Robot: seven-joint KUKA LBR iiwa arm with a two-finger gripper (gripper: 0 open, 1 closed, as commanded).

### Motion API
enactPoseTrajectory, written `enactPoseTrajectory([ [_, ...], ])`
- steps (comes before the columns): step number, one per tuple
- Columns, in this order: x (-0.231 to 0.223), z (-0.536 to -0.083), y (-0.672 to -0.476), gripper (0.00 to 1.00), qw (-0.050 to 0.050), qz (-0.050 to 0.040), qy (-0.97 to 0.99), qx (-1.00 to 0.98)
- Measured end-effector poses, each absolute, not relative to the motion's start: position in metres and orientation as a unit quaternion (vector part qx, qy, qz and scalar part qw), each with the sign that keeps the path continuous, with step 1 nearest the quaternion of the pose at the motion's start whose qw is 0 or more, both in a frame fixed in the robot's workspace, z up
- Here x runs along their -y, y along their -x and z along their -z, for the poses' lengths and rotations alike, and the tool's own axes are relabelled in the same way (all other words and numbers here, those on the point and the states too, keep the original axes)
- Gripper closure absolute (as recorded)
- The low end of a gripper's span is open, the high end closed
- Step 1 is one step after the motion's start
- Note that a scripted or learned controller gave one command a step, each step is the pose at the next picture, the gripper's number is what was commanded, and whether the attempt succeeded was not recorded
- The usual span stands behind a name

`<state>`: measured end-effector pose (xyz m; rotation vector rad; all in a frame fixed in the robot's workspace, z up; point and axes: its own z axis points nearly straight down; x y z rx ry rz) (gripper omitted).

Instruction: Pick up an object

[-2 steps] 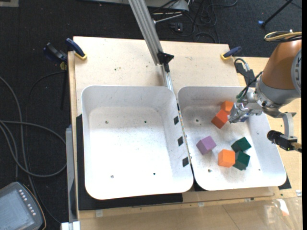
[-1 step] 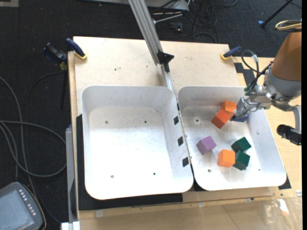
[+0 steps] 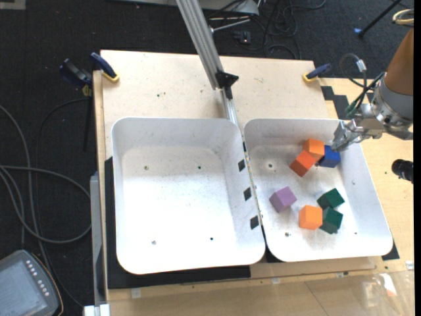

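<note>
The right bin holds several small blocks. An orange block lies against a darker orange block, and a blue block touches them on the right. Lower in the bin lie a purple block, another orange block and two dark green blocks. My gripper hangs at the bin's upper right, just above and right of the blue block, with its tip close to it. Nothing is visibly held.
The left bin sits beside the right one, sharing a middle wall. A slanted metal rail runs down to the bins' junction at the back. Clamps sit at the bench's far corners.
</note>
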<state>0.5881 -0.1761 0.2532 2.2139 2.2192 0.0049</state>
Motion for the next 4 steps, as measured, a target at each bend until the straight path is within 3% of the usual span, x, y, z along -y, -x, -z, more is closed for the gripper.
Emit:
enactPoseTrajectory([
  [4,-0.024,-0.235,-0.623,1.00,0.000,-0.0011,-0.704,-0.710],
])
